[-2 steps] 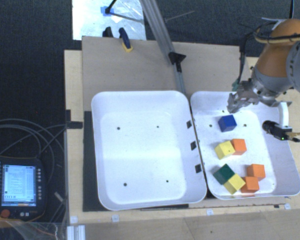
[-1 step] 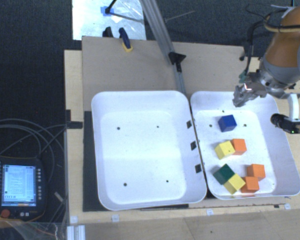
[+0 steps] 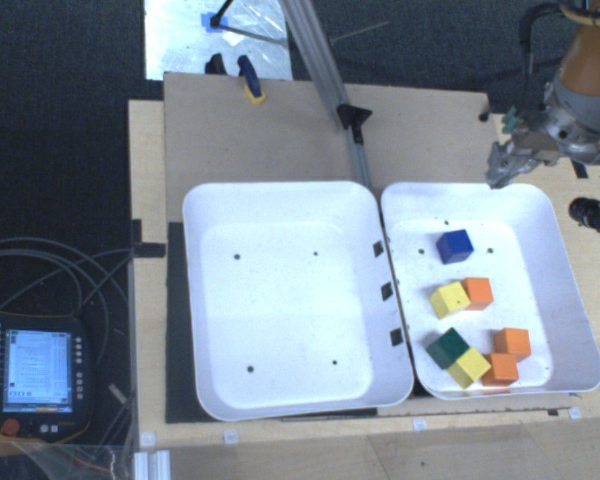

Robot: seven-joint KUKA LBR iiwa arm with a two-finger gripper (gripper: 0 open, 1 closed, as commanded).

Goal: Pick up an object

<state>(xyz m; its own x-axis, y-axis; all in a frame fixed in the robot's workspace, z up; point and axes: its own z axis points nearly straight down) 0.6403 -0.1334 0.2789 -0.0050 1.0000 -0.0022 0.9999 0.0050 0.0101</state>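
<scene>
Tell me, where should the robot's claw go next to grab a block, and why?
Probably toward the blue cube. The gripper sits at the far rim of the right bin, holding nothing. The blue cube is the nearest block and stands alone, while the yellow, orange and green cubes nearer the front touch each other. So I would swing in over it, then lower.

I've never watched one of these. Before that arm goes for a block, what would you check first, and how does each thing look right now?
1. Blocks available in the right bin: ok.
2. Blue block stands apart from the others: ok.
3. Gripper above a block: not ok, it sits at the bin's far rim.
4. Fingers open: cannot tell.
5. Yellow block free to grasp: not ok, an orange block touches it.
</scene>
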